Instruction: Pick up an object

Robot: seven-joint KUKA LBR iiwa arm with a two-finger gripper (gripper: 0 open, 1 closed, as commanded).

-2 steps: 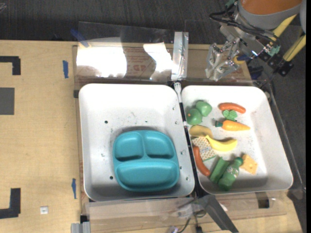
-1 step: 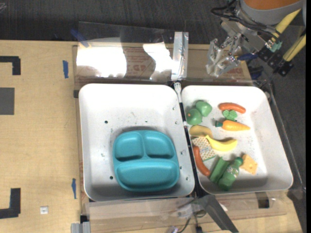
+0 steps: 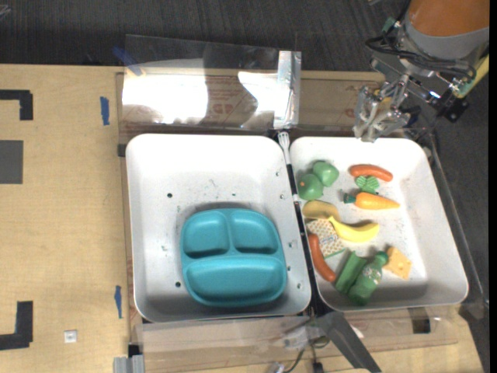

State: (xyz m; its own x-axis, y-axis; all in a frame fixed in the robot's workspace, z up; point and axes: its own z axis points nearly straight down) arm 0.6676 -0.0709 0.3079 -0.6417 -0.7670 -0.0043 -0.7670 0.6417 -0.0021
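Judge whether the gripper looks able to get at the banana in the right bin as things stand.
Probably yes. The gripper hangs above the right bin's far rim, and the banana lies on top of the toy food with nothing covering it.

Bright overhead light; strong glare on the clear sheet (image 3: 206, 92); slightly soft focus
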